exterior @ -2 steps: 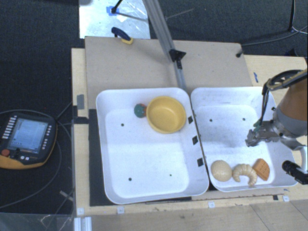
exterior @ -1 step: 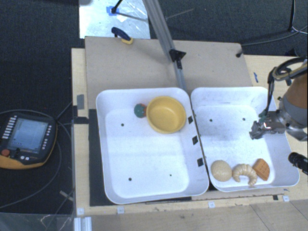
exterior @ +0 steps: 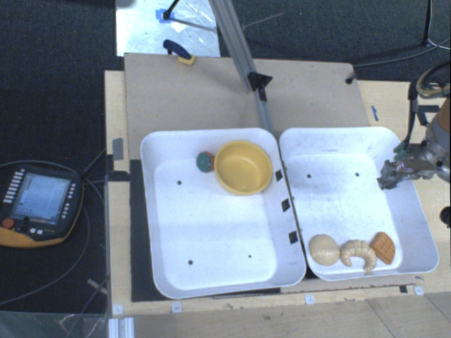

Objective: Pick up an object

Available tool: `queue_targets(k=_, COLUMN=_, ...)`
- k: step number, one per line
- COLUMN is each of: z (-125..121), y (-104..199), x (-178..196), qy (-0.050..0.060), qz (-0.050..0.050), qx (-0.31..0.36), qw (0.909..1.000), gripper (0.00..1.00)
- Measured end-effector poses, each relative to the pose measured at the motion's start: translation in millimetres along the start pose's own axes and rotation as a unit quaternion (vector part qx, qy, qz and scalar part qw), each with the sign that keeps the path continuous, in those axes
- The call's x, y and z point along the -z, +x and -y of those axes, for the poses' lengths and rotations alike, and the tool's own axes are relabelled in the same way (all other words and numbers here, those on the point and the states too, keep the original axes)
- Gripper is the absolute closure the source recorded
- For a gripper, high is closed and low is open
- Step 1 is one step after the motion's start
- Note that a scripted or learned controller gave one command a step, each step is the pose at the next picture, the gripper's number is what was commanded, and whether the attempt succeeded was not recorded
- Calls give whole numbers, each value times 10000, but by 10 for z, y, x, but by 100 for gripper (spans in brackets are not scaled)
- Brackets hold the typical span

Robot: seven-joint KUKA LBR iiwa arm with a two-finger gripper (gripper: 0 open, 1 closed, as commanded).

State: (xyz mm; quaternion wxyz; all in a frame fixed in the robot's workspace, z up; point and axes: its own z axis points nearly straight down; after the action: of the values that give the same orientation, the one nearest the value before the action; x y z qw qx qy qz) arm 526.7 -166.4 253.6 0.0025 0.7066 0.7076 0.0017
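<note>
Gripper (exterior: 389,177) — right edge of frame, over the right bin (exterior: 331,150); grip state unclear. Step: approach. Next, likely: descend toward the croissant (exterior: 359,253), lower right.

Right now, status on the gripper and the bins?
Gripper over right white bin, right edge, nothing seen held. Beige bun, croissant, orange waffle along its near wall. Yellow bowl in left bin.

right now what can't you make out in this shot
- Pincer, camera view: small and dark over the right bin's edge; open or shut cannot be told.
- Arm: cut off by the right edge.
- Green ball: its right side is hidden behind the yellow bowl.
- Cracker: part hidden by the croissant.
</note>
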Motion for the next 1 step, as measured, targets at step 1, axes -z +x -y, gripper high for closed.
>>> queue_targets(k=1, z=-99, y=533, x=-127, qy=26, qz=-11, qx=14, qw=10000, gripper=100)
